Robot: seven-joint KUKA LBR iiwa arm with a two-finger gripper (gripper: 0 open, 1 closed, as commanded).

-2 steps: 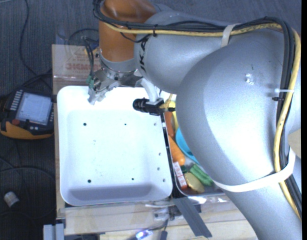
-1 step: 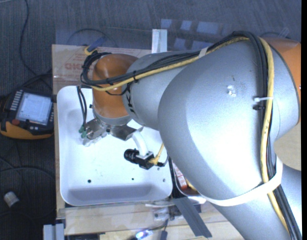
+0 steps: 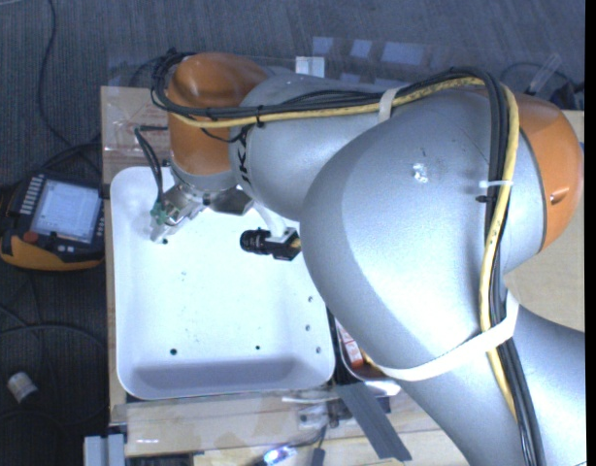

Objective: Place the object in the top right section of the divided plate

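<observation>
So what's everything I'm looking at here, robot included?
white bin: one, white, on the bench at the left, its floor speckled with a few dark dots
handheld screen unit: one, orange and black, on the carpet to the left of the bench
small grey object: one, grey, on the carpet at the lower left; too small to identify
carpet: dark grey, around the bench
arm: one, grey with orange bands and a yellow cable, reaching in from the right over the bins
gripper: one, above the bin's upper left corner
</observation>
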